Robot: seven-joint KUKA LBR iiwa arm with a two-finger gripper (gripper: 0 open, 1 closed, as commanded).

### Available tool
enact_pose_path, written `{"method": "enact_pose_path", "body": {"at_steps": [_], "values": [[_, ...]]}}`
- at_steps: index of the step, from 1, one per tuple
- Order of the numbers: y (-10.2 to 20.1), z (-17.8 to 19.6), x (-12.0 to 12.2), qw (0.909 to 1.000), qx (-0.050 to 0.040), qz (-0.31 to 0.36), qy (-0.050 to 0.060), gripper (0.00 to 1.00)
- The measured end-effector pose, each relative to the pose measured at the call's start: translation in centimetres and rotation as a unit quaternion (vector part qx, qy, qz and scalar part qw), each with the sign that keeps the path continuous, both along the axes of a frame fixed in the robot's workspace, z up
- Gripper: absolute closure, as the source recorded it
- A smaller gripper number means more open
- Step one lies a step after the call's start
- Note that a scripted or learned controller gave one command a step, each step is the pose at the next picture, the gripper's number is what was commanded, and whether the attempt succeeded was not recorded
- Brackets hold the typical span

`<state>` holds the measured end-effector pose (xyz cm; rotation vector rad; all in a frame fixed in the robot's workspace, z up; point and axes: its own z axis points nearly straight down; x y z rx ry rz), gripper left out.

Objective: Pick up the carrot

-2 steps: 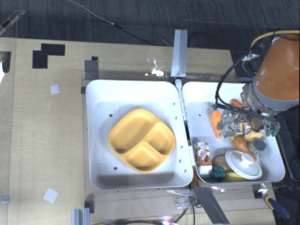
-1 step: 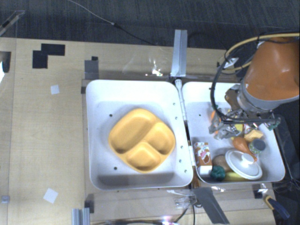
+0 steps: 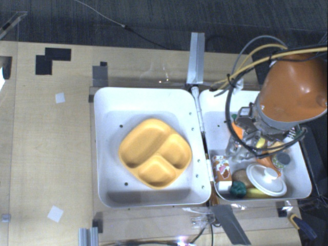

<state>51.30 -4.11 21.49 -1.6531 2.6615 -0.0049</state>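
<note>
The carrot [image 3: 236, 130], an orange sliver just left of the claw [image 3: 251, 143] in the right bin [image 3: 215, 106], looks light, stiff, smooth and likely slippery, so grip across its thicker middle; the claw's state I cannot tell.

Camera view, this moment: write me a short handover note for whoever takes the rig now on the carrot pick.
Gripper: down in the right white bin, under the orange wrist band; finger state not visible.
Carrot: an orange piece showing beside the gripper's left side may be it; mostly hidden.
Also in that bin: white bowl, dark green fuzzy ball, small red-and-white packet.
Left white bin: yellow three-compartment plate.
Done: arm is over the clutter. Left: confirm a grasp, then lift.
</note>
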Motion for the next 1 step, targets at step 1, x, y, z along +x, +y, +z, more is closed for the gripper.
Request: {"method": "enact_pose_path", "body": {"at_steps": [1], "values": [[-1.67,4.85,2.39,0.9942,-0.001,0.108,-0.001,1.0]]}}
